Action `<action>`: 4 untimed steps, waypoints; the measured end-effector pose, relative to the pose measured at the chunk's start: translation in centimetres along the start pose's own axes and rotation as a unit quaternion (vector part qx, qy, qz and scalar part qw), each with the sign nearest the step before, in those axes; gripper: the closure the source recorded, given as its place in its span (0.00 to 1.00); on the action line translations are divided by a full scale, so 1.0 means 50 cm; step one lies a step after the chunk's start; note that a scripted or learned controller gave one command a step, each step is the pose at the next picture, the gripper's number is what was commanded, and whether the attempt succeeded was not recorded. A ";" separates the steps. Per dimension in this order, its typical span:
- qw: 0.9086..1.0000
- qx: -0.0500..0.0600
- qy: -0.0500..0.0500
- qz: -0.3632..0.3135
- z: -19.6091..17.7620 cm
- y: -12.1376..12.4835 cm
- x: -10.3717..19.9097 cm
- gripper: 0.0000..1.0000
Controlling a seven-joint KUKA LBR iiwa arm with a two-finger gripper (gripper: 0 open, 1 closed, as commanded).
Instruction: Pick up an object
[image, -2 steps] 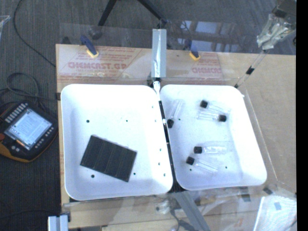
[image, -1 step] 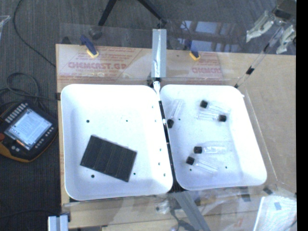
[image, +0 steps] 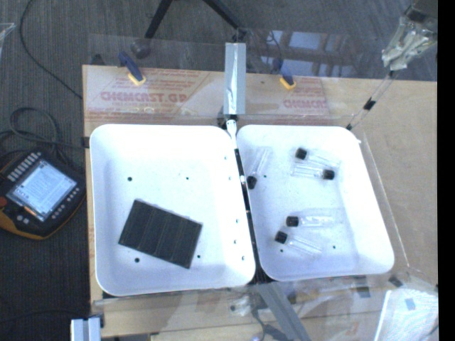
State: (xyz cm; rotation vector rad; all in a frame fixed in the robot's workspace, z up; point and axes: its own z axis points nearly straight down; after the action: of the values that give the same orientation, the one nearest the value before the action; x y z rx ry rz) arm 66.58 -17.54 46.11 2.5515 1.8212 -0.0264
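A black ribbed rectangular pad (image: 160, 233) lies flat in the left bin (image: 106, 162), toward its front. Several clear vials with black caps lie in the right bin (image: 370, 212): two (image: 313, 165) near the back, two (image: 302, 231) near the front, and one (image: 254, 168) along the left wall. My gripper (image: 404, 47) hangs high at the far top right, well outside both bins and above the bench's back right corner, with nothing seen in it.
A metal post (image: 234, 80) stands behind the divider between the bins. Two clamps (image: 132, 69) (image: 286, 81) hold the back board. A handheld control pendant (image: 39, 194) lies on the floor at the left. A thin rod (image: 373, 101) slants down below the gripper.
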 end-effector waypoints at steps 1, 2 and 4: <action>1.000 0.000 0.000 0.000 0.000 0.000 0.000 0.00; 1.000 0.001 -0.002 0.000 -0.017 0.001 0.002 1.00; 1.000 0.002 -0.004 -0.001 -0.034 0.001 0.004 1.00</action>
State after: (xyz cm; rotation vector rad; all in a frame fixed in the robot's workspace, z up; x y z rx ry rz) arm 66.72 -17.34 47.83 2.5481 1.8230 -0.0394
